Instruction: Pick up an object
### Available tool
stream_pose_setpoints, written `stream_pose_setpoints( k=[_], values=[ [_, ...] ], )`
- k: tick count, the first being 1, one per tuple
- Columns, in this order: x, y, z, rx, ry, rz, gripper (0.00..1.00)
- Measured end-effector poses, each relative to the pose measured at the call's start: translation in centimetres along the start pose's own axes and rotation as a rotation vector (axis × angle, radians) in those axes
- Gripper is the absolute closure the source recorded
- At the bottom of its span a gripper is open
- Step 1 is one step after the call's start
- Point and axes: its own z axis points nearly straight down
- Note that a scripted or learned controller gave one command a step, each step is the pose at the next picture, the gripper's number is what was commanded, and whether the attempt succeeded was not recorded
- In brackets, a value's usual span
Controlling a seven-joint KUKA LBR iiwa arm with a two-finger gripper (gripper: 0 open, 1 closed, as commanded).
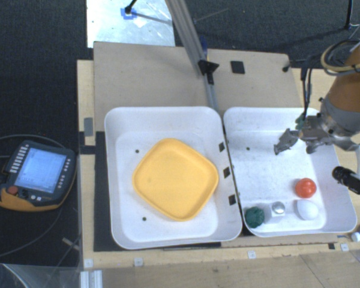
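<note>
While the end effector [297,141] hangs over the upper middle of the right bin [252,179], its two dark fingers look spread with nothing between them; treat the grasp as not yet begun.

Candidates, nearest first: orange ball [305,188], below and slightly right of the fingertips, apart from its neighbours. White egg-shaped object [306,209], just below the ball, near the bin's lower rim. Small grey cap-like piece [278,208], just left of the egg. Dark green object [254,216], tucked into the lower left corner against the wall.

You would do best with the orange ball: open floor lies around it on three sides, so centre the fingers over it before closing. The corner item leaves little finger room.

Left bin [123,161]: yellow plate [176,178], broad and flat, a poor pinch. Shared rim between the bins lies well to the left. Desk [150,71] beyond is bare board.
</note>
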Motion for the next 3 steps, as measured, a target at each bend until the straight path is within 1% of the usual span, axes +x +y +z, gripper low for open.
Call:
stream_pose_setpoints(
  k=[1, 2, 3],
  values=[
    [-0.1, -0.5, 6.1, 0.005, 0.001, 0.001, 0.0],
    [-0.1, -0.6, 11.4, 0.004, 0.001, 0.001, 0.0],
    [-0.1, -0.5, 10.1, -0.001, 0.0, 0.001, 1.0]
  ],
)
